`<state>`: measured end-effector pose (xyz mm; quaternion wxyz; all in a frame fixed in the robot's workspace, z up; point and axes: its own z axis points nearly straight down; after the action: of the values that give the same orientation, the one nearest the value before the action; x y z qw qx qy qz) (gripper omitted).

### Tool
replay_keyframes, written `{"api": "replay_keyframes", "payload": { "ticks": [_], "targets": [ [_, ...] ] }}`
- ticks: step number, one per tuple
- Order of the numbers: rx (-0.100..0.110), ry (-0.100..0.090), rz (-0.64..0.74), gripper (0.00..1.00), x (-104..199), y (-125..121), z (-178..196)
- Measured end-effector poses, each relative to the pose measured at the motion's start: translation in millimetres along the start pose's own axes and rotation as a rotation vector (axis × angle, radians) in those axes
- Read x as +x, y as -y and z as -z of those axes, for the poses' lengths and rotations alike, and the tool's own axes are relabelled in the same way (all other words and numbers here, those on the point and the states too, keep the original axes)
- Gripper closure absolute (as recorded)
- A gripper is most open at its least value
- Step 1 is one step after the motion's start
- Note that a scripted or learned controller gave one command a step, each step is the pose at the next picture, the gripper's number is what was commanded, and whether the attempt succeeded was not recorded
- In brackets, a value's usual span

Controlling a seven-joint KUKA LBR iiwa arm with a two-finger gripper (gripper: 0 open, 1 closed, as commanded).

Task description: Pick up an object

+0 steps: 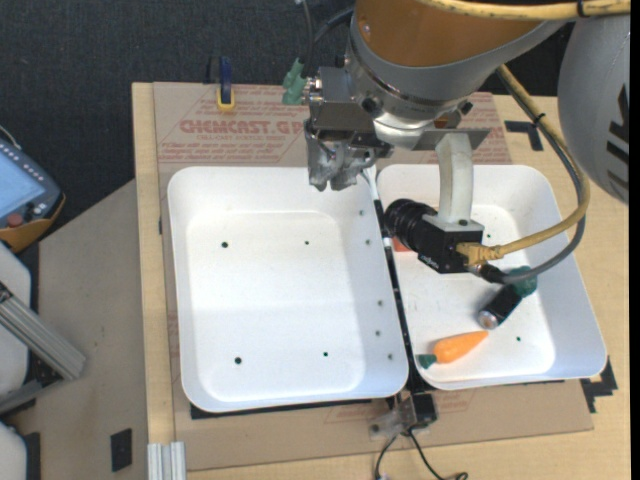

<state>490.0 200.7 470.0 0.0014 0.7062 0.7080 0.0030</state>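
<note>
My gripper (333, 171) hangs at the back of the bins, over the far right corner of the left bin (200, 298), close to the divider. Nothing shows in its grasp. An orange carrot with a green end (458, 348) lies near the front of the right bin (560, 268). Just behind it, a short dark cylinder with a green cap (503, 304) lies at a slant. Both objects are well in front of and to the right of the gripper.
A black block with a brass fitting and hose (432, 236) hangs from the wrist on a white bracket over the right bin. The big orange-banded arm (450, 18) covers the back of the scene. A blue and yellow clamp (225, 83) stands on the board's back edge.
</note>
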Motion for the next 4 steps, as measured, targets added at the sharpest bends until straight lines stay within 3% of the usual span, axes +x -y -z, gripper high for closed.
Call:
{"api": "replay_keyframes", "payload": {
  "ticks": [1,2,4],
  "targets": [
    [0.001,0.001,0.001,1.00,25,-32,1],
    [0.014,0.005,-0.004,1.00,23,-52,-95],
    [0.002,0.001,-0.002,1.00,24,-52,-69]
  ]
}}
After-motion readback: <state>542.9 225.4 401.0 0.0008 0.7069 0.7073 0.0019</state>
